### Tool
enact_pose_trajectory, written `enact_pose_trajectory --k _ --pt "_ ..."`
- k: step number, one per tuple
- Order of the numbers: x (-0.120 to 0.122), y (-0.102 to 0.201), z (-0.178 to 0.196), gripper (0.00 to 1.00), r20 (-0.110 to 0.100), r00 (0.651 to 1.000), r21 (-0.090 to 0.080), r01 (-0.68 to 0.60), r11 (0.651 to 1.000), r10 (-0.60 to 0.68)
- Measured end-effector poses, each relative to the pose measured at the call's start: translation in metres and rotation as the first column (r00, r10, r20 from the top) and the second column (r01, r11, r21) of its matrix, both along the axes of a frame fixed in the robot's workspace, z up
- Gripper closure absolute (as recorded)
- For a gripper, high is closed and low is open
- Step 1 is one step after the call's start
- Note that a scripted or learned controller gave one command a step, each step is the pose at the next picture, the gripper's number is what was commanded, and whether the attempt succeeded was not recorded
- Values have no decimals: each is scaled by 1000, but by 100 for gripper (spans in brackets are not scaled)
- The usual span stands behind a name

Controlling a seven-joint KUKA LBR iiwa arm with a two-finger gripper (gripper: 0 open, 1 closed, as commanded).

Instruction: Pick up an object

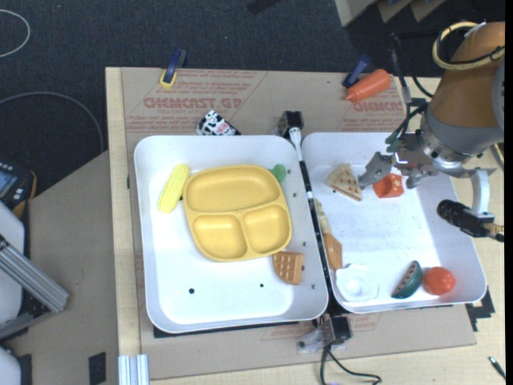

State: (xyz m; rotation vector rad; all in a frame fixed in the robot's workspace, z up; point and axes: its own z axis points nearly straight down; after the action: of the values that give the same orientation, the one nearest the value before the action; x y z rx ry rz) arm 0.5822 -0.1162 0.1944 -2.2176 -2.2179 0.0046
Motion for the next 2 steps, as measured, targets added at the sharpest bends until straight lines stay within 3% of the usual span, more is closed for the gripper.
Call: enact_pose_trajectory --k 2 --pt "-6 10 -112 0 -2 1000 1 0 1000 0"
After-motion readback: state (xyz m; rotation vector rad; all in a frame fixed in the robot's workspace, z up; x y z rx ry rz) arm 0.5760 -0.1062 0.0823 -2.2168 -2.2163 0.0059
